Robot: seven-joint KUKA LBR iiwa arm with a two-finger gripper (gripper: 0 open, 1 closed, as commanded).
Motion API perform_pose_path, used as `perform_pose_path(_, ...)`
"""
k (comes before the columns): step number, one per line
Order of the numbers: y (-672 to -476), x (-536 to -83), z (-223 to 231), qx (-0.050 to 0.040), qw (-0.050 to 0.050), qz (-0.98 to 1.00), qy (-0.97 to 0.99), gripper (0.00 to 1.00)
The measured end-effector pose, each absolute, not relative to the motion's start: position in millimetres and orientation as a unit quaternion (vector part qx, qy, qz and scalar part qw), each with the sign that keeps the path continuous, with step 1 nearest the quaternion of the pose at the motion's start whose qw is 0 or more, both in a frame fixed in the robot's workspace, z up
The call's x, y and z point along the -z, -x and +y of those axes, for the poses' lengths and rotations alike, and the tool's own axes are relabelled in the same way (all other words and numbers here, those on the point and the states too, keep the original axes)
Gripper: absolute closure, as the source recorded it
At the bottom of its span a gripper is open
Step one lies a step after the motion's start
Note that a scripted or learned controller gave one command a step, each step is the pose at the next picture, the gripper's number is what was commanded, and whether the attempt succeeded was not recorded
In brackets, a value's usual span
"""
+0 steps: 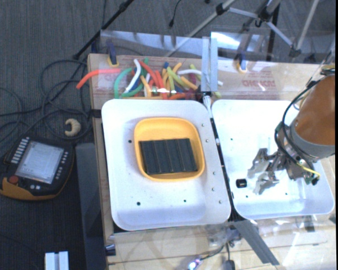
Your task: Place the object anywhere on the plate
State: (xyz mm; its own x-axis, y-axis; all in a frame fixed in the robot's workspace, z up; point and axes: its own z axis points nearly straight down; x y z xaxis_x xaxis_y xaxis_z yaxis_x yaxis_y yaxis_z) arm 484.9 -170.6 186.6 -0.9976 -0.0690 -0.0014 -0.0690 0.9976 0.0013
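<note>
One yellow plate (169, 129) sits in the left bin (118, 167), carrying one dark ribbed slab (168, 156). In the right bin (242, 122), one small black object (241, 183) lies just left of the gripper (265, 176), fingers spread and holding nothing.

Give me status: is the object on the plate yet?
Not yet. The small black object still lies on the right bin floor, beside the gripper. The yellow plate in the left bin carries just its dark slatted insert. Pick and transfer remain.
</note>
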Motion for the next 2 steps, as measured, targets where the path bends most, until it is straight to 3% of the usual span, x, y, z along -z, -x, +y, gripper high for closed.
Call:
perform_pose_path(1,-533.8,-307.5,-203.1,-0.0002,0.004,0.992,0.122,1.00)
perform_pose_path(2,-507.7,-192.4,-126.0,-0.0013,0.000,0.995,0.101,1.00)
